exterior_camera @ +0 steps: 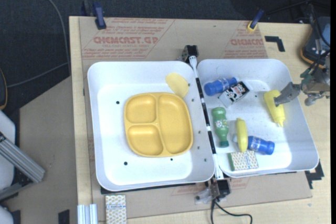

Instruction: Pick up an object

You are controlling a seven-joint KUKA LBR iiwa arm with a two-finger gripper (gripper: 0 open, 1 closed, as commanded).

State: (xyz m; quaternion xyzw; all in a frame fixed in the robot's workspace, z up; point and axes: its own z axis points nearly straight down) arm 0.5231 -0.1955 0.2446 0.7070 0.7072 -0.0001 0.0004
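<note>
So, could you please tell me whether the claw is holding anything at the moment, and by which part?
Nothing is visibly held: the claw sits just beside the top end of the yellow plastic squeeze bottle.

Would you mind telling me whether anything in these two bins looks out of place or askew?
Little stands out. The right bin holds a jumble: both blue bottles and the green bottle lie on their sides. In the left bin, a small yellow piece rests loose beside the yellow divided tray, by the bin's far edge.
</note>
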